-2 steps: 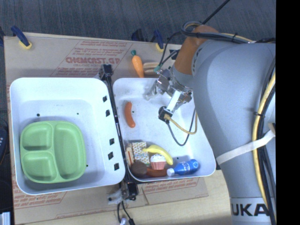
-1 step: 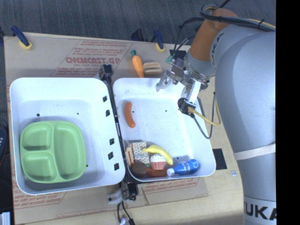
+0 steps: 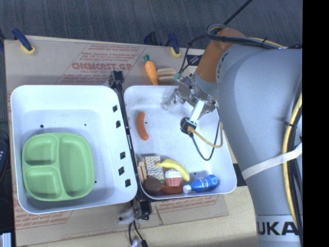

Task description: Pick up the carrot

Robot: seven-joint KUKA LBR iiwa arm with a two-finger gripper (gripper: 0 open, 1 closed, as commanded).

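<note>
The carrot lay on the surface just outside the right bin, at its 12 o'clock rim, beside a small bun. The hand hovered inside that bin at 1 o'clock; its grip could not be told.
</note>
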